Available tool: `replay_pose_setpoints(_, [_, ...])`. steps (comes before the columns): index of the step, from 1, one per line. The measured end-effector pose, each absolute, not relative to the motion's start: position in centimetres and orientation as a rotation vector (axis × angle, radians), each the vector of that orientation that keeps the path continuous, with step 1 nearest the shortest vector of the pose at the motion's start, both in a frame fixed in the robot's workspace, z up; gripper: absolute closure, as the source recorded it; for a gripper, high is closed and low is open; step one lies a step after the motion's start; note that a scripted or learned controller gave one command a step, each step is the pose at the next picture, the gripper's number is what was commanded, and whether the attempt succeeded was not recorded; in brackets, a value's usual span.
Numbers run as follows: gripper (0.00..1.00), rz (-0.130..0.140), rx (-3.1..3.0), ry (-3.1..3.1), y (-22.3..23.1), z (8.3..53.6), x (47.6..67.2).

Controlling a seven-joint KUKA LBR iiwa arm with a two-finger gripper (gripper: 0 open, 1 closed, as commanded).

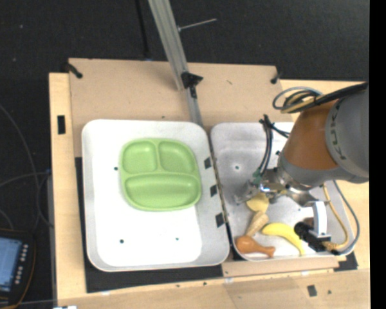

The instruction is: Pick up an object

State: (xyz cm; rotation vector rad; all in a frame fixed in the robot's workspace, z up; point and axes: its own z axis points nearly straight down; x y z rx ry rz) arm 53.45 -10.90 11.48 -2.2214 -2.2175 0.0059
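From the overhead camera view, the end effector [262, 188] is being held low over the right-hand shallow white bin [235, 150]; whether it is apart or together cannot be told. A pale yellow wedge-shaped toy [258, 203] is lying just beneath it, on its near side. A yellow plastic banana [284, 234], long axis running left-right, and an orange drumstick-shaped toy [254, 244] are lying nearer still.

Big round grey arm [350, 134] with a wide orange band [309, 143]. Dark letters on the grey part. Thin black cables [268, 148] looping beside it.
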Motion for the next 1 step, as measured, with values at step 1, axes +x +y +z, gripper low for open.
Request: replay_pose_setpoints(1, [1.00, -0.004, -2.232, -2.216, -11.02, 12.97, 53.69])
